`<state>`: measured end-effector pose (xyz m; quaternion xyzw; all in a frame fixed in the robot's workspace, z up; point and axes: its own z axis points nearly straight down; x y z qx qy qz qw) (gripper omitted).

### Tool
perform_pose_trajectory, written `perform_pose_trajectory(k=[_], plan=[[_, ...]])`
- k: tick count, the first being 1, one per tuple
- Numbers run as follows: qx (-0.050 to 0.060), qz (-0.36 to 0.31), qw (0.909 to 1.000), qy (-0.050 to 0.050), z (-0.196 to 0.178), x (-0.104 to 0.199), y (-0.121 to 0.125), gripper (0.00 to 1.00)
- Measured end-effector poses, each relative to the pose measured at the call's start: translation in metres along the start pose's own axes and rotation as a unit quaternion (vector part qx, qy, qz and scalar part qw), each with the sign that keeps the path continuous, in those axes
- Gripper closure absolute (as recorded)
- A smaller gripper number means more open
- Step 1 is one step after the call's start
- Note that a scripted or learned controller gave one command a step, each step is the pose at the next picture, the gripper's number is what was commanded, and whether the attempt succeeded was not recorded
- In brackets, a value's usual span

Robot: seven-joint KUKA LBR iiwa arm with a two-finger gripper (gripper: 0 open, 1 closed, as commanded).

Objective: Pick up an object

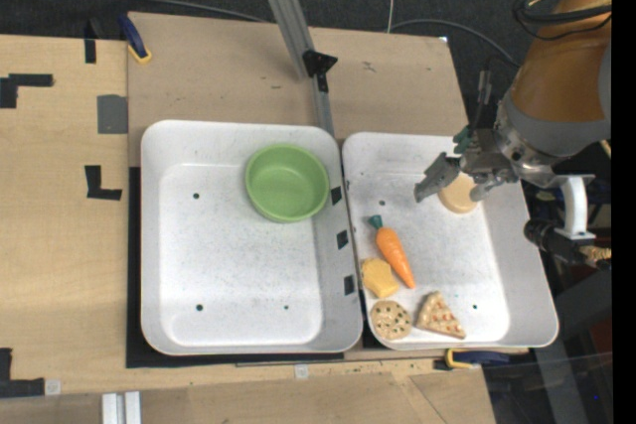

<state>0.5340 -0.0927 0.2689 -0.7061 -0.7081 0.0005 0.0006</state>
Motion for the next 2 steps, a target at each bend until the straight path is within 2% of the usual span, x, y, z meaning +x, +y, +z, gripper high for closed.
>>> perform_pose_trajectory(k=[1, 2], plan=[[0.0, 0.0, 1.0, 0.0, 0.0, 0.0, 0.0, 0.0], [0.004, 0.001, 1.0, 0.0, 0.064, 0.003, -0.002, 0.0]])
